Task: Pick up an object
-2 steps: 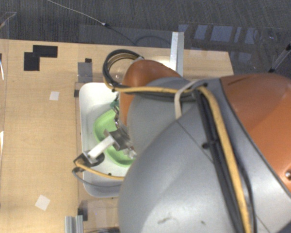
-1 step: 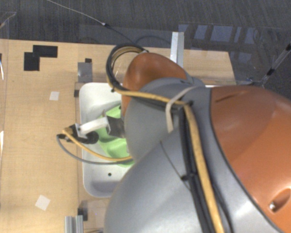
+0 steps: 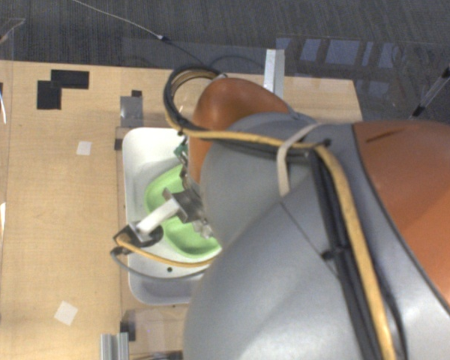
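Note:
A light green, bowl-like thing (image 3: 159, 192) lies in the left white bin (image 3: 139, 147). My gripper (image 3: 192, 207) hangs low over the green thing's middle, reaching in from the right. The big grey arm with its orange band covers the gripper's far side and whatever lies under it. I cannot tell whether the gripper touches the green thing or holds anything.
The arm's bulk (image 3: 322, 238) hides the right half of the scene, including the other bin. Bare wooden bench (image 3: 60, 223) lies left of the bin, with black marks (image 3: 60, 87) and small white squares (image 3: 66, 313). Metal brackets (image 3: 131, 109) stand at the bin's corners.

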`<state>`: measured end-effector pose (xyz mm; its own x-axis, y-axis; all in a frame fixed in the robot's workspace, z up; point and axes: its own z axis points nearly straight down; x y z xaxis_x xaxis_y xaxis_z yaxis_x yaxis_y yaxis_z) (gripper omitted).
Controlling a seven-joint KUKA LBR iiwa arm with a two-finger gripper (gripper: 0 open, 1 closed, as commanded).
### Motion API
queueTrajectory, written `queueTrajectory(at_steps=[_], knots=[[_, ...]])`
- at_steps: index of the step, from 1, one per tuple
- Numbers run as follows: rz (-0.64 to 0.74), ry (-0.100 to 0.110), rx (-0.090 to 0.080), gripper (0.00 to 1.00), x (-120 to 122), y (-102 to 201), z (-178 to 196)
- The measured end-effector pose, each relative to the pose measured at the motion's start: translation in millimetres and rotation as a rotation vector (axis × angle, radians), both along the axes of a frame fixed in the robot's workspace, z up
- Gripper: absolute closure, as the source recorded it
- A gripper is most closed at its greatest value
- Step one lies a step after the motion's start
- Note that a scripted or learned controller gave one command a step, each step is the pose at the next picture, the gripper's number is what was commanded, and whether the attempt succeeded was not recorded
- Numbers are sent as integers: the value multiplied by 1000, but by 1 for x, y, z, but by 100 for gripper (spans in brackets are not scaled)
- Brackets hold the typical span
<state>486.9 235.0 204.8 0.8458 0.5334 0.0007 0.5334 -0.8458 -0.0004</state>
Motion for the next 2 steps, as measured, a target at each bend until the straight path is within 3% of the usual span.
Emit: queueTrajectory(at_steps=[1, 2], knots=[[-359, 0, 2, 100, 2, 0, 4], [224, 1, -1, 100, 0, 0, -10]])
